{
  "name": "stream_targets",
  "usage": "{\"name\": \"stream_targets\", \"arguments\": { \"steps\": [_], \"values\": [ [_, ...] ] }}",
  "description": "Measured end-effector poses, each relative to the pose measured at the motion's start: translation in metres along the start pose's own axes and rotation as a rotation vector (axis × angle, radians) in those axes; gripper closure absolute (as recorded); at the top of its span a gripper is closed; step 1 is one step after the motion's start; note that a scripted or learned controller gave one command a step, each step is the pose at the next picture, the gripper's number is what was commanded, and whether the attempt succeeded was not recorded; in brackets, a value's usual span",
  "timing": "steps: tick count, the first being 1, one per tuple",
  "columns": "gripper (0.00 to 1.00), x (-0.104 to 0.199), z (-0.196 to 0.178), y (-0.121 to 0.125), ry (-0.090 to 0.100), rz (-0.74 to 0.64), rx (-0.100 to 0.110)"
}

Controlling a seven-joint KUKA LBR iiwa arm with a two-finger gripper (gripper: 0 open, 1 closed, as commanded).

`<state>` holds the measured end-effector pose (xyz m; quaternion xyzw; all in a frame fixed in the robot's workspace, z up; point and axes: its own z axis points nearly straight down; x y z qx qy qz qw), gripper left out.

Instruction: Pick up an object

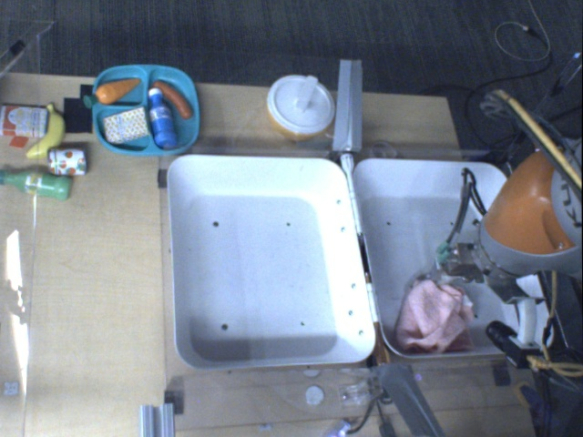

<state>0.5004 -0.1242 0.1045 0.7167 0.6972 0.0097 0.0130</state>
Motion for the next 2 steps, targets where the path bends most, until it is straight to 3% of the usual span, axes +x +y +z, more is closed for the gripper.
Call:
{"name": "stream_targets", "arguments": {
  "steps": [1,2],
  "values": [
    [0.0,0.0,0.0,0.0,0.0,0.0,0.0],
    [0.0,0.013,0.014,0.013,0.003,-0.067,0.016]
  ]
}}
